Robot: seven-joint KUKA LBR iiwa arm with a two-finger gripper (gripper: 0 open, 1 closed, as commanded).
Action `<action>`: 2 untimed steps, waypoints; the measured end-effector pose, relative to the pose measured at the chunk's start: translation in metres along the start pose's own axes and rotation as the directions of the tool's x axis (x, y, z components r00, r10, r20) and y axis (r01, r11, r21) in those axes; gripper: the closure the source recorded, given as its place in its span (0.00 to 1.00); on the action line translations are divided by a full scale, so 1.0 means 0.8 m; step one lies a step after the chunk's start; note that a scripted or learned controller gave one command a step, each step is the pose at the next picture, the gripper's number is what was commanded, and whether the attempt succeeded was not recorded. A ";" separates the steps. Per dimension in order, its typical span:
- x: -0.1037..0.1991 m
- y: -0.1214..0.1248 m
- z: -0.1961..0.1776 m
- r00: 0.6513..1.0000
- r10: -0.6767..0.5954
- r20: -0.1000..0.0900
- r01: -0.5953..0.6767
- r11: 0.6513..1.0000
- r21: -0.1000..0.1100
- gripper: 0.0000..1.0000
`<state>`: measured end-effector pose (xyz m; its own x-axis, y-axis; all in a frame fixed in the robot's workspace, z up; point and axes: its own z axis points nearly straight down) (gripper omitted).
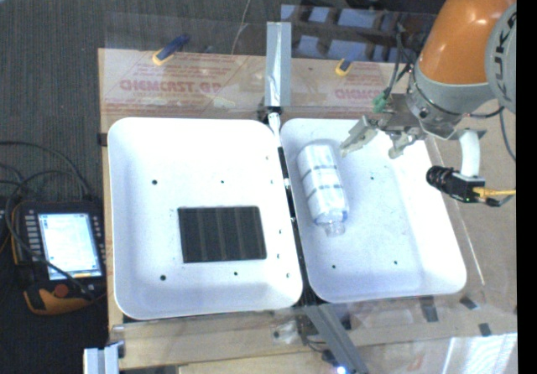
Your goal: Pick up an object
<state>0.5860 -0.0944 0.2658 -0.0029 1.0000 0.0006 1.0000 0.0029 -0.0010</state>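
Far to the pincer's left, a dark ribbed panel (221,233) is seen lying flat in the left bin (134,146). Just left of and below the pincer, a clear bottle (323,185) lies on its side in the right bin (419,255), apparently within reach. The pincer (379,137) is spread open and nothing is held, seemingly poised for a grasp.

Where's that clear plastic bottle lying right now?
The plastic bottle lies in the right bin, near its left wall, just left of the gripper.
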 end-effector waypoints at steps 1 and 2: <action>0.021 -0.018 0.103 0.995 -0.099 0.000 0.099 0.995 0.000 0.00; -0.005 -0.033 0.161 0.975 -0.221 0.000 0.221 0.975 0.000 0.00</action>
<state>0.5593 -0.0987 0.1375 -0.2241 0.9746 0.0012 0.9746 0.2241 -0.0008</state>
